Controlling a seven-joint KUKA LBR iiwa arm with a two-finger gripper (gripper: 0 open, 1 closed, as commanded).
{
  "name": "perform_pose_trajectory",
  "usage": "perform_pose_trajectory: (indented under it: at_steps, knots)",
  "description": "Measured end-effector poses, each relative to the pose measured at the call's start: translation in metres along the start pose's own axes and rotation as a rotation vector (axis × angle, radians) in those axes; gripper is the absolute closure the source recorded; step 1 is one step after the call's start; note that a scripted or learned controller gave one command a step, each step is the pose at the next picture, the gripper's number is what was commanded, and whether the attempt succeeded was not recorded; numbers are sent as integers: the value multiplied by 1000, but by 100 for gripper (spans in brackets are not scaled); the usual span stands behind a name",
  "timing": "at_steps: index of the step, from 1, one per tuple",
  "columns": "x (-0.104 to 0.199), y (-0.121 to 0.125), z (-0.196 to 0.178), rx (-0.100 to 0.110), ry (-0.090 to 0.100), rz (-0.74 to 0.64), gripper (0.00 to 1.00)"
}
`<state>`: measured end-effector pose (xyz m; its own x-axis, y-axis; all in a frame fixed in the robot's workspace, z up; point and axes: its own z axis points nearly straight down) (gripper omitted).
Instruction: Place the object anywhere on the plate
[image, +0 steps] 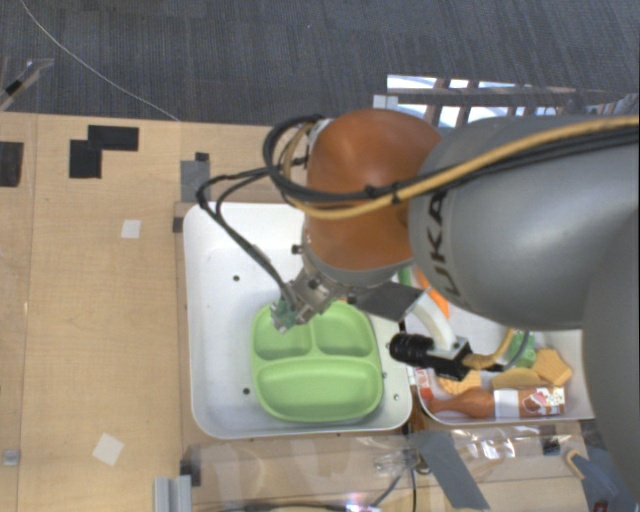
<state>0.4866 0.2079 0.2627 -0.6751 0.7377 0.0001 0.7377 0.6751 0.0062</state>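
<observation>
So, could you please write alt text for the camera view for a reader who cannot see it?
A grey KUKA arm with an orange band reaches from the right, its gripper low over the upper-left compartment of a green divided plate in the left white bin. The right bin holds mixed toy food items.

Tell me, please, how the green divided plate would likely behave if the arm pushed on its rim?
The green plate looks like rigid moulded plastic, so it would probably stay stiff rather than bend. It seems light and lies flat on the smooth white bin, so it would likely slide instead of tipping. Its low, wide shape makes rolling unlikely.
</observation>
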Motion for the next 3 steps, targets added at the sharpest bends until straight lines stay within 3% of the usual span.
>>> perform_pose_trajectory:
  at_steps: [1,2,3]
  knots:
    - [-44,41,-65,-2,-5,-244,100]
    - [6,36,-23,2,0,-350,100]
    - [19,20,-55,-2,-4,-689,100]
